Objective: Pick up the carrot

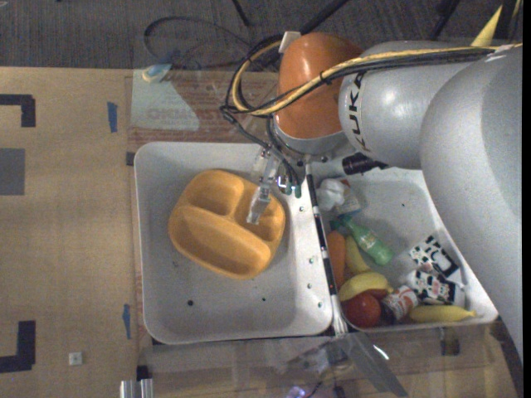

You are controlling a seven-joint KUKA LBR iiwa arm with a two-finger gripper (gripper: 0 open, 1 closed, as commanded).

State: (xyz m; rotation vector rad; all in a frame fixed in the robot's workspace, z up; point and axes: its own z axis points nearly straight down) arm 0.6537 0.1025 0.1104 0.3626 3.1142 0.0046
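The carrot (336, 258) lies in the right bin (415, 191), tight against the wall that divides the two bins, its length running along that wall. It sits apart from the gripper (259, 207) and nothing grips it.

Beside the carrot, away from the dividing wall, lies a green bottle (362, 239), tilted, with its cap end pointing toward the far side of the bin. A yellow banana (362, 284) curves just past the carrot's near end, and a red tomato (362, 310) rests against that banana toward the near rim. A small can (400, 303) lies next to the tomato, and a second banana (440, 313) lies along the near rim beyond it. A black and white carton (436, 272) sits further from the carrot, near the arm (431, 114). A white crumpled item (335, 194) lies beyond the carrot's far end.

The gripper hangs over the left bin (224, 305), across the dividing wall from the carrot, above the yellow divided tray (217, 230). Its fingers point down over the tray's right-hand compartment. They stand close together, with nothing visible between them.
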